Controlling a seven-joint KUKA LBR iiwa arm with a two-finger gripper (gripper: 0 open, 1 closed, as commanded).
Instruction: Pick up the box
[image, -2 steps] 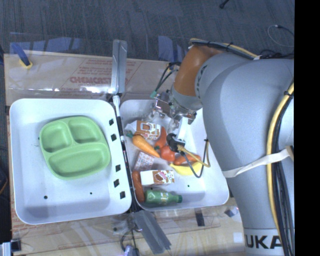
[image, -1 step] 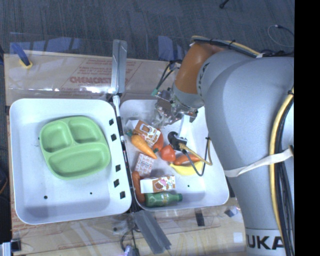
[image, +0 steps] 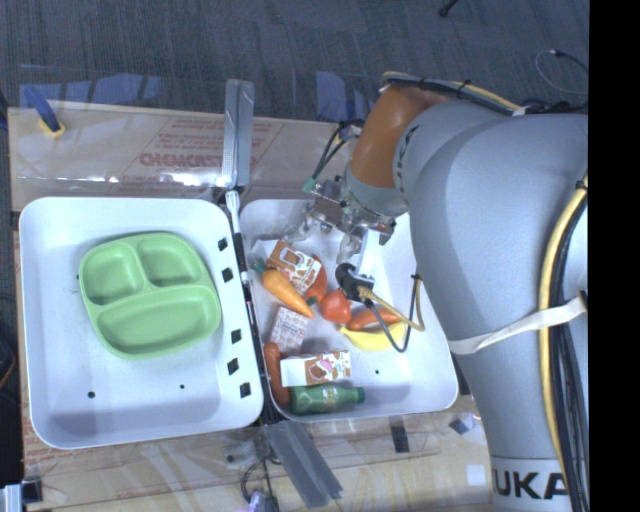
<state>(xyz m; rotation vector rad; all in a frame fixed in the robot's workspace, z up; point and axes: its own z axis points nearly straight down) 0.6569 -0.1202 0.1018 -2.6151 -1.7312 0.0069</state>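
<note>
Your box (image: 316, 369) lies flat in the right bin (image: 432, 375), near the front edge: a long white carton with a brown and orange picture on its right half. It is touching the green bottle (image: 326, 398) that lies along the bin's front wall just below it, and its left end rests against an orange-red sausage-shaped toy (image: 273, 367). Just above it you have a small white and red packet (image: 290, 327).

Further back in the same bin you see a second carton (image: 294, 265), orange and white, tilted, with a carrot (image: 286, 291) lying across its lower edge. To the right of those sit a red tomato-like piece (image: 335, 306) and a yellow banana (image: 372, 338), with a dark cable looped over them.

Your gripper (image: 338, 222) hangs over the back of the right bin, well apart from the box; whether it is spread or closed you cannot tell from here, and nothing is visibly in it.

The left bin (image: 60, 400) holds a green divided plate (image: 150, 292)
</note>
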